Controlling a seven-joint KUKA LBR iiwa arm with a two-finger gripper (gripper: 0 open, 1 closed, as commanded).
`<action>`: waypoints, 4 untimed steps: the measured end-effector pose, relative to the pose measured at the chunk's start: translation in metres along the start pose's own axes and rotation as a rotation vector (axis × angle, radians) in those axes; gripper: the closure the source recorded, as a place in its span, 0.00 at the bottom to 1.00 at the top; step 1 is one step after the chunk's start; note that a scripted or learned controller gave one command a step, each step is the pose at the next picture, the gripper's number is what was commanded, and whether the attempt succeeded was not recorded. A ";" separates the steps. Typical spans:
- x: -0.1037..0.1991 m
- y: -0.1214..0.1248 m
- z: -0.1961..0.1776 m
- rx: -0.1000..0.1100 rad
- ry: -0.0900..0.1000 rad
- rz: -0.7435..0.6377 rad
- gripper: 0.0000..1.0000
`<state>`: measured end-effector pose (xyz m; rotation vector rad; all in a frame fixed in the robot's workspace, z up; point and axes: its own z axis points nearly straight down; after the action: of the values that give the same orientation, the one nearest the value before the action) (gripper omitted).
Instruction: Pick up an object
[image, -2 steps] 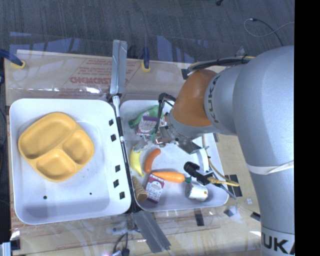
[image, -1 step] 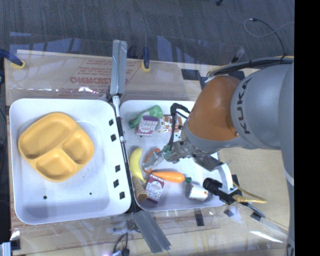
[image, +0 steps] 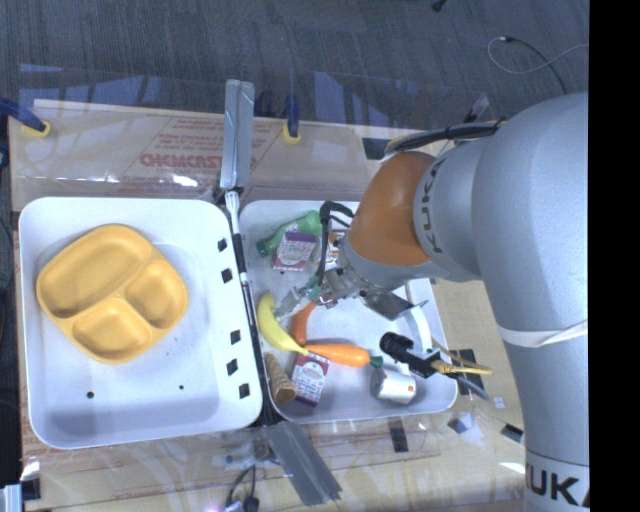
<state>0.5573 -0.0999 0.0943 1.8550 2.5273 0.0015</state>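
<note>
We see the grey arm w/ its orange band reaching in over the right-hand shallow white bin, and we take the yellow curved banana in that bin as our ref. point. The end effector sits low in the bin, just beside the banana's upper end on the arm's side. We can't tell whether it is open or closed, or whether it grips anything. A short orange carrot-like piece lies directly under it, just beside the banana's middle. A longer orange carrot lies at the banana's lower tip, pointing away from it toward the arm. Below the banana are a brown ribbed cone and a dark red packet w/ a pale label, side by side. Above the banana lies a green packet w/ a purple-and-white label. Across the bin wall from the banana, the left white bin holds a yellow three-compartment plastic tray. Both bins rest on the pale worktop.
</note>
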 end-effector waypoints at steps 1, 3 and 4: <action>0.000 0.000 0.000 0.000 0.000 0.001 0.00; 0.018 -0.059 0.001 0.005 0.001 0.046 0.00; 0.018 -0.059 -0.008 0.006 0.002 0.040 1.00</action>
<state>0.4956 -0.1001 0.1016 1.9083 2.4936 -0.0033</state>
